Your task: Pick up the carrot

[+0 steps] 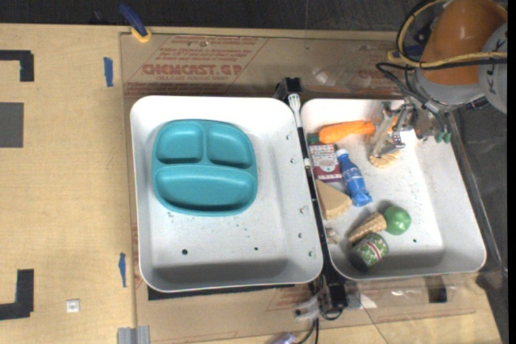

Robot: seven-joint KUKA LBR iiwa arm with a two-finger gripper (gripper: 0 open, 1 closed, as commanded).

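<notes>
A teal divided plate lies in the left bin; a blue bottle and green ball share the right bin

The arm shows a rounded orange band, looping black cables, and a small metallic hand.

A smooth orange carrot, tapered and elongated, is seen lying flat on the floor of the right-hand shallow white bin, near its far wall. It is laid roughly crosswise, its length running left to right, with the right end tilted slightly towards the far wall.
</notes>
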